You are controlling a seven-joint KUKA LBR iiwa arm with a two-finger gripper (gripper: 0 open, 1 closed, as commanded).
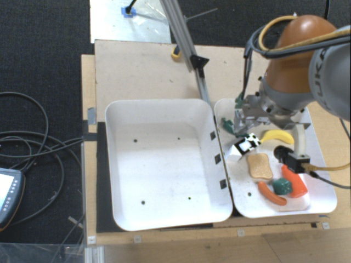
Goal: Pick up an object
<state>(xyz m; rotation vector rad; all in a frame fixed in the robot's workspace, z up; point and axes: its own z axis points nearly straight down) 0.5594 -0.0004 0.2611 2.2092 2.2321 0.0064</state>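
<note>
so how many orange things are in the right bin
2: a sausage by the front rim, and a carrot just right of it. The arm may hide more.

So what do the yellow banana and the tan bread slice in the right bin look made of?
The yellow banana looks like smooth moulded plastic: even colour, slight sheen. The tan bread slice seems matte plastic or foam, with a flat, uniform surface; the look leaves that open.

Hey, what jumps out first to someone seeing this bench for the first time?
The big grey arm with its orange band looms over the right bin. Below it, that bin holds a cluster of toy food: a banana, a bread slice, a sausage.
</note>
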